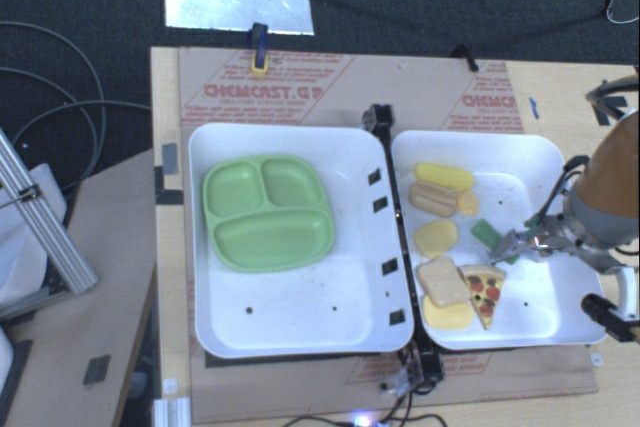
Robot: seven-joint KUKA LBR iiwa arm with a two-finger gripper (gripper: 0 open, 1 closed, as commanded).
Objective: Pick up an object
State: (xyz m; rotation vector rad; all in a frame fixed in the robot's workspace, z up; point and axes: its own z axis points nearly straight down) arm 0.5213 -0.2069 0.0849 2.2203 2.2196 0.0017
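1. In the right bin (540,315), toward 6 o'clock, a pizza slice toy (486,289) lies beside a bread slice (442,280) and a yellow piece (448,314).
2. The gripper (512,248) reaches in from 3 o'clock, just beside a green block (485,234); whether its fingers are spread or pressed together cannot be told.
3. Toward 12 o'clock lie a hot dog (434,199) and a corn cob (445,177).
4. The left bin (290,315) holds a green divided plate (267,212).
5. Farthest, the board (400,90) reads "CHEMCAST GP" in red.

Arm (612,190) cut off by right edge; gripper (507,248) fingertips too small to read; green block (485,234) partly hidden beneath it.
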